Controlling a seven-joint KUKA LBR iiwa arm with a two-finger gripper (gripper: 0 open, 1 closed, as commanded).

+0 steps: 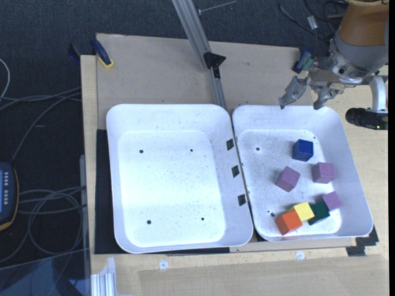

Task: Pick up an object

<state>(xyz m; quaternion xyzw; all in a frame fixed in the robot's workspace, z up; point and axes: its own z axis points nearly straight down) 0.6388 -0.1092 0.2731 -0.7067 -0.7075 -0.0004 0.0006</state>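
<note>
Gripper [303, 100] is positioned above the far rim of the right bin [350, 145]; its two fingers are spread apart with nothing between them; jaws open and empty.

All candidate objects lie in the right bin, on the near side of the jaws. The blue cube [303, 150] is closest to the jaws, almost directly below them in the view, standing apart from the rest; two purple cubes [287, 179] [323, 172] sit further toward the near edge; beyond those, well away from the jaws, a tight cluster of orange block [287, 222], yellow block [303, 212], green block [319, 211] and a small purple block [331, 200] is packed against the near wall. The left bin [123, 125] lies off to the jaws' left side.

Risks, as judged: no grasp is yet begun; a descent from the present position would likely strike the bin rim, since the jaws hang over it rather than over any object; an approach to the clustered blocks risks a finger landing on a neighbour or against the wall, pushing pieces rather than enclosing one; the blue cube appears rotated relative to the jaw line, so closing across its corners could squeeze it out; the slanted view makes height above the bin uncertain.
</note>
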